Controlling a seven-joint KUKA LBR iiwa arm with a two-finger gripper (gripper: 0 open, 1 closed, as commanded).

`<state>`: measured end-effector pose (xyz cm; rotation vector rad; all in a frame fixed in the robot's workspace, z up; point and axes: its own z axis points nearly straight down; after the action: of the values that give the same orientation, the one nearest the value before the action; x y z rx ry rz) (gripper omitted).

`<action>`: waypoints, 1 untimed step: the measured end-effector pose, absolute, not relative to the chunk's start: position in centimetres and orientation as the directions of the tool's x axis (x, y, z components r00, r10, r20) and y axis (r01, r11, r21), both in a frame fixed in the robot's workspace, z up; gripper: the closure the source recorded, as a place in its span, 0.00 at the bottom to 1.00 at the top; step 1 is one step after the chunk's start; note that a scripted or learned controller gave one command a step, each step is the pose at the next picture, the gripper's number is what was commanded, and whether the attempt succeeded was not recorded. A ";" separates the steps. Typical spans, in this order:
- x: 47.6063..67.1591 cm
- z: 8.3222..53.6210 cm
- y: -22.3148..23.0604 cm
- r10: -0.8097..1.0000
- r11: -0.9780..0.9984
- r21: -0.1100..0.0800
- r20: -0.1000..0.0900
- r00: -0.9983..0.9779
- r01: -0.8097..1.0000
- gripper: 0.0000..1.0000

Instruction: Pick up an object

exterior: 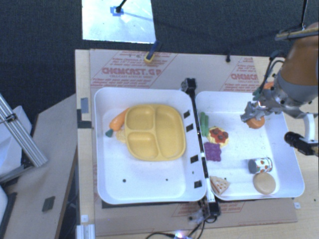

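Looking down on two shallow white bins side by side on the desk [84, 158], with the purple grape cluster [213, 152] in the right bin [239, 148] taken as the mark. Finds the gripper [256, 114] up and to the right of the grape cluster, over the far part of that same bin, at the end of the grey arm [299, 83] with its orange band. Sees a small round orange object [256, 124] right at the gripper's tip, partly overlapped by it, likewise up and right of the grape cluster. Cannot tell whether the gripper is open or closed, nor whether the orange object is gripped or merely lies on the bin floor beneath it. Notes a yellow-and-red pizza piece [218, 135] just above the grape cluster, touching or nearly so, and a green pod [203, 123] up and slightly left of it. Spots a sandwich wedge [219, 184] below the grape cluster, a small can [260, 165] to its right on its side, and a round beige bun [264, 183] down and to the right. Places a yellow divided plate [152, 132] well left of the grape cluster in the left bin [149, 183], with a carrot [117, 119] at the plate's far-left edge.
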<state>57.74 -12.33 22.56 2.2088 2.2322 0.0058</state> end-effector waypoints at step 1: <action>57.7 23.1 -6.0 1.000 0.011 0.002 0.003 -0.011 1.000 1.00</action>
<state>57.72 -5.96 23.10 2.2100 2.2342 0.0056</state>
